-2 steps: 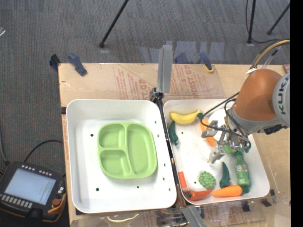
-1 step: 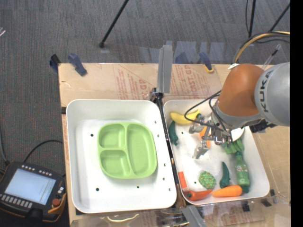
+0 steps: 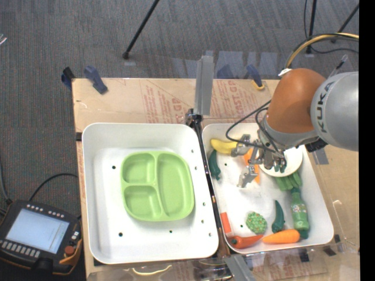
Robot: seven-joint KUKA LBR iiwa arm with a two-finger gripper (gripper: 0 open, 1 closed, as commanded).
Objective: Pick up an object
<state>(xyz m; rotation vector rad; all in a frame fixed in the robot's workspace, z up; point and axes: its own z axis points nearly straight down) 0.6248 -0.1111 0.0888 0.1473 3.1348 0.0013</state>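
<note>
The two-finger metal gripper [image 3: 251,171] hangs over the right shallow white bin [image 3: 324,212]. Its finger state cannot be told. A green three-compartment plastic plate [image 3: 157,186] lies in the left bin [image 3: 96,157].

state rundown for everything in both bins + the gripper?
green divided plate: flat in left bin, right way up
banana: lying at right bin's upper left
carrot: lying along right bin's near wall
green bottle: lying on its side
green bumpy ball: resting on bin floor
white dish: partly under the wrist
gripper: low over right bin, holding nothing visible
</note>
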